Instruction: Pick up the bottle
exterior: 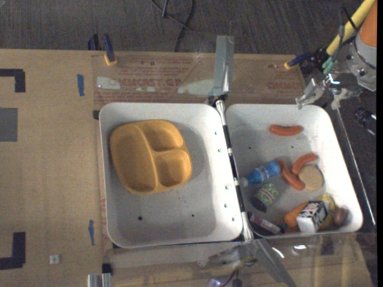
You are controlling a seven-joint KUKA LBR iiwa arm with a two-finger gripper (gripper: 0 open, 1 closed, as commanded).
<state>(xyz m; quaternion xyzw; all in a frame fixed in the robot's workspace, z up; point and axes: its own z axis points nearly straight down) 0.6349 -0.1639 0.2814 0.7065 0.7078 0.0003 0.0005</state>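
Note:
The bottle [261, 173] is small, with a blue label and a white cap. It lies on its side in the right bin [251, 124], near that bin's left wall. My gripper [319, 97] hovers over the bin's far right corner, well away from the bottle. It is open, with nothing between its fingers.
Around the bottle lie three sausages [286, 130], a round bun [311, 178], a green can [269, 194], a small carton [312, 216], a carrot and a marker [266, 223]. The left bin [119, 220] holds an orange divided plate [151, 155]. A metal bracket [223, 64] stands behind the bins.

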